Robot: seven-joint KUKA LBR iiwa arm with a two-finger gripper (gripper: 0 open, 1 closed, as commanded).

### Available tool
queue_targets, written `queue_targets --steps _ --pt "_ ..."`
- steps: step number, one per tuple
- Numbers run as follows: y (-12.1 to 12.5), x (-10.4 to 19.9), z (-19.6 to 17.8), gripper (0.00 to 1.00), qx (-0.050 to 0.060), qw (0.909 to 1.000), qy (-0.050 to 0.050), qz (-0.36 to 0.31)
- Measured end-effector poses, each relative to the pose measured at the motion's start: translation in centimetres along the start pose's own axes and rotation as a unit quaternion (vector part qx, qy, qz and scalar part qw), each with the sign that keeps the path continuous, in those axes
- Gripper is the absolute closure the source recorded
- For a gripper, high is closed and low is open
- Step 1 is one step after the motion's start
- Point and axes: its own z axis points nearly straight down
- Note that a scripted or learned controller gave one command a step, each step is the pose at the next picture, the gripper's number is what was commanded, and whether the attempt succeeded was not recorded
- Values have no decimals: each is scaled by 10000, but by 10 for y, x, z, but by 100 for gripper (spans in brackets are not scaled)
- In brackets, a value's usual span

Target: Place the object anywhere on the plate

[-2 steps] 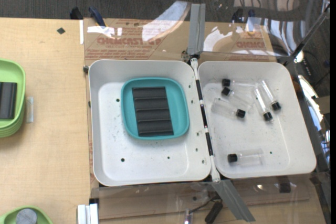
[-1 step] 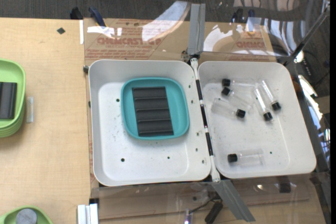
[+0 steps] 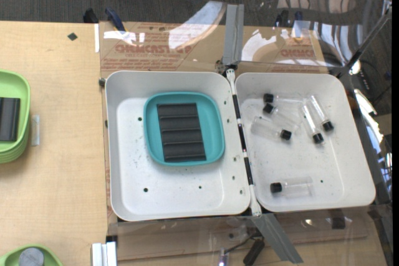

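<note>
The objects to move are small clear vials with black caps, lying loose in the right bin [image 3: 355, 134]. They look light, rigid and smooth-walled, likely plastic or thin glass, so they would tend to roll or squirt out of a pinch and could crack under too hard a squeeze. The surest hold, in my judgement, is across the cylindrical body near its middle, with the fingers closing at right angles to the long axis; the cap end is narrow and a poorer target.

Taking the right bin as a clock face, two vials sit close together at about eleven o'clock, their caps [image 3: 268, 98] nearly touching. One vial [image 3: 274, 130] lies near the centre, cap pointing toward three. Two longer vials [image 3: 312, 114] lie side by side toward one to two o'clock, slanting with caps at their lower ends. A single vial [image 3: 292, 186] lies apart at six o'clock, well clear of the others and of the walls, which makes it the easiest pick.

The left bin [image 3: 124, 152] holds a teal plate [image 3: 153, 134] at its centre, and on the plate rests a dark ribbed block [image 3: 181, 131] covering most of the flat area, leaving only the margins free.

The arm and its fingers are absent here, so their state cannot be told.
</note>
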Motion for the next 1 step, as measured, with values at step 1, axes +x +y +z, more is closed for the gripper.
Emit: queue_targets --steps 1 --pt "0 0 0 0 1 10000 0 7"
